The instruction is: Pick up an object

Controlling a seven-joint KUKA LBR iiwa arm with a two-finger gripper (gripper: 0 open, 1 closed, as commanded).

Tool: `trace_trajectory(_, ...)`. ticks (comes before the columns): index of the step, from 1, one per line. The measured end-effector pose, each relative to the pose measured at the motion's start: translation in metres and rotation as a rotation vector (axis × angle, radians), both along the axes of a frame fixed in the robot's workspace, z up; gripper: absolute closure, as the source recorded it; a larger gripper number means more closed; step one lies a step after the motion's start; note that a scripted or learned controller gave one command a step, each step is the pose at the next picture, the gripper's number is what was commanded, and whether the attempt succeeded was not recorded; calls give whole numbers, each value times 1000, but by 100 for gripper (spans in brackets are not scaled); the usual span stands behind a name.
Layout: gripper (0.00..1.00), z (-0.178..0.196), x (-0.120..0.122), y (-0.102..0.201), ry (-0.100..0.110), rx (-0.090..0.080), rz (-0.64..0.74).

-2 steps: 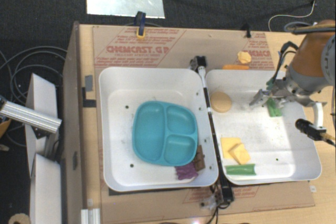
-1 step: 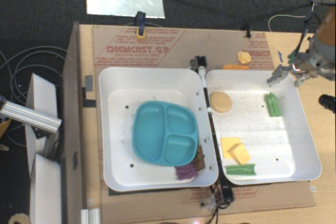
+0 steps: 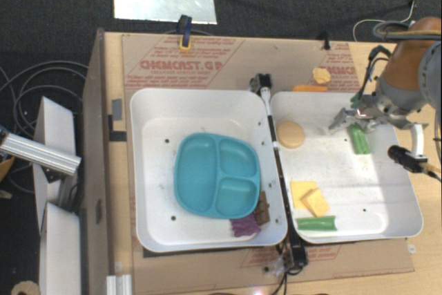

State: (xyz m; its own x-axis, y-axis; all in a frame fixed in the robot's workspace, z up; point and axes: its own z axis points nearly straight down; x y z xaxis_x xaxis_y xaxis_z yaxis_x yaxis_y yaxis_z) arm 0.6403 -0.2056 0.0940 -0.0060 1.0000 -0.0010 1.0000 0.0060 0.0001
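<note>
My gripper (image 3: 353, 118) hangs over the upper right part of the right bin (image 3: 349, 173), under the grey arm with its orange band (image 3: 423, 27). Just below it lies a green cylinder (image 3: 359, 140), close to the gripper or touching it. To its left a tan round bun (image 3: 291, 134) rests by the bin's left wall. Two yellow cheese pieces (image 3: 311, 198) and a green bean (image 3: 316, 222) lie near the front edge.
The left bin (image 3: 155, 148) holds a teal divided plate (image 3: 217, 175), with a purple piece (image 3: 243, 226) and a brown piece (image 3: 262, 209) at its front right. An orange stick (image 3: 310, 88) lies at the right bin's far rim and a yellow chunk (image 3: 321, 75) on the bench behind.
</note>
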Motion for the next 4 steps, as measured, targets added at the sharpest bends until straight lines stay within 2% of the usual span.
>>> trace_trajectory(1, 100, 17, 2, -1, -7, -2, 1)
trace_trajectory(2, 0, 17, 2, -1, -6, -2, 2)
trace_trajectory(3, 0, -10, -16, 0, 1, 1, -4)
trace_trajectory(4, 100, 2, -14, -1, -6, -1, -3)
